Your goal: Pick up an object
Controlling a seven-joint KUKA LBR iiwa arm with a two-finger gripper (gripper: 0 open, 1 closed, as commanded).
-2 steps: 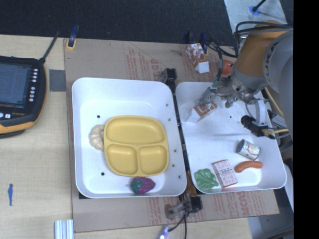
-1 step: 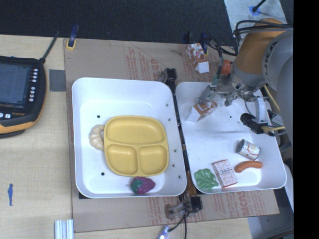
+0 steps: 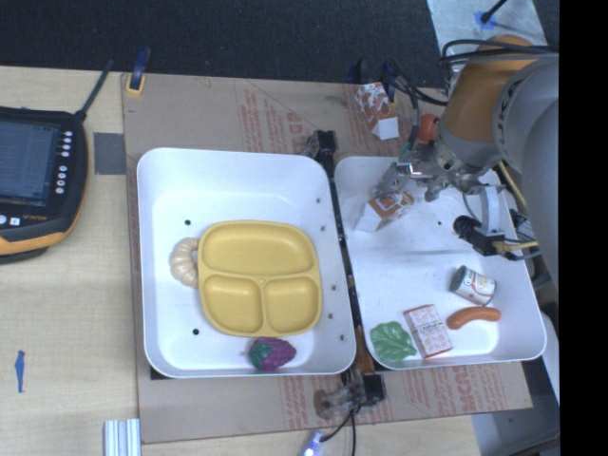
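Observation:
My gripper is over the far left part of the right bin, below the arm's orange band. A small brown and white packet sits directly under and touching the gripper's tip, with a white flap to its left. Whether the packet is gripped or just lying beneath is unclear. Nearer the front of that bin lie a small can, an orange sausage, a pink box and a green leaf.
The left bin holds a yellow divided plate, a beige item at its left and a purple-red fruit in front. A control pendant lies far left. Another small packet rests behind the bins.

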